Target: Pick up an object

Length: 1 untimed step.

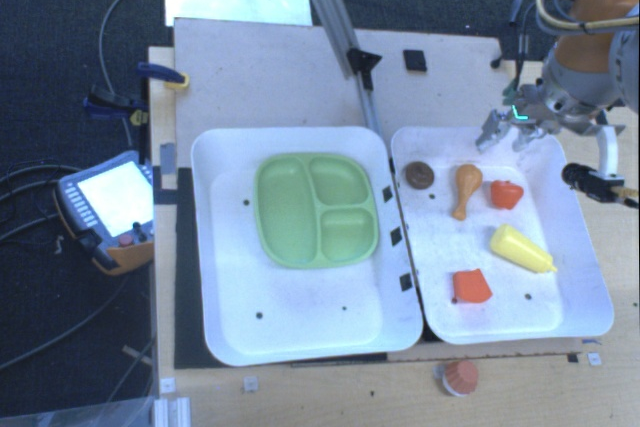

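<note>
On the tabletop [270, 85], the gripper [508, 130] is hovering with fingers spread and holding nothing above the right bin [590, 295], leaving the drumstick [465, 187] and other toys unpicked.

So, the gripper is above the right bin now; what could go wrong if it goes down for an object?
The chicken drumstick and red piece lie close together, so the gripper may push one while reaching for the other. The yellow cone is tapered and could slip out. The gripper also hangs near the right bin far rim and might strike it.
</note>
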Each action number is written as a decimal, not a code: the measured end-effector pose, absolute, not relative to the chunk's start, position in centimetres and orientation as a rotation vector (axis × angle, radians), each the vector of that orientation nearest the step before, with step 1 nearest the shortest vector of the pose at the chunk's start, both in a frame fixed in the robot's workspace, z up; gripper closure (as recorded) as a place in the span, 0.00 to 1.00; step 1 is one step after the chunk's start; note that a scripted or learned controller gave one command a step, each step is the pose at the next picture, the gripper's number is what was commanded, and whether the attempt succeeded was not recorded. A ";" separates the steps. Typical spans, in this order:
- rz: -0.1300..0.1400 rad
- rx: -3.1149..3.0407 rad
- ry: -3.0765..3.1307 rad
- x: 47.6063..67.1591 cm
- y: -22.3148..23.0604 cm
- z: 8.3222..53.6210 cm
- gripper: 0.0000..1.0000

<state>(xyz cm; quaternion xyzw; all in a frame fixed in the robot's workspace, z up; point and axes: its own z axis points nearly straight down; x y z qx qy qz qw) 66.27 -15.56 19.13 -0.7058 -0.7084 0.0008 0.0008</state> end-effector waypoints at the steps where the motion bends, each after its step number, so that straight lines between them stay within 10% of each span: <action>1: -0.002 -2.218 -2.228 66.4 -15.6 19.4 0.00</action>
